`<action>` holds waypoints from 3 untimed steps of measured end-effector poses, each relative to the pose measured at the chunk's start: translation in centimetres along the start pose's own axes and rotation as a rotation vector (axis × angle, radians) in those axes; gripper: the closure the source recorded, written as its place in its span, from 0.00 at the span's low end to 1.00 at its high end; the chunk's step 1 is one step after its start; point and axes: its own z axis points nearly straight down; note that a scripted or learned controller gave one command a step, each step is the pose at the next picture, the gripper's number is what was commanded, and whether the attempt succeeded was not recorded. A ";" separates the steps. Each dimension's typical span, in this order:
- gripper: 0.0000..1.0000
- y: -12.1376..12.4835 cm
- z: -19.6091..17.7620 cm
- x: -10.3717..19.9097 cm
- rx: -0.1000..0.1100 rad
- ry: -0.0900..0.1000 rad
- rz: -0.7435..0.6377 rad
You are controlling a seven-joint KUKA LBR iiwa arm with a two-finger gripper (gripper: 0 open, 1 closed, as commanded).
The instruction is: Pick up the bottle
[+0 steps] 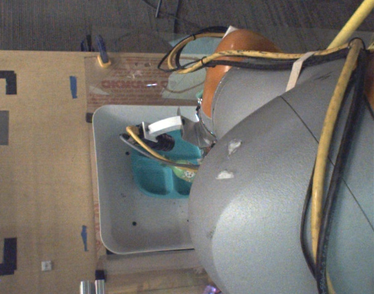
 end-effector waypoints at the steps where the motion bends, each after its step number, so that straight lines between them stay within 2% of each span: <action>1: 1.00 5.9 1.1 -5.1 0.004 -0.005 -0.002; 2: 1.00 -1.3 2.8 -5.1 0.002 -0.001 -0.026; 3: 1.00 7.0 2.4 -6.8 0.004 -0.005 -0.018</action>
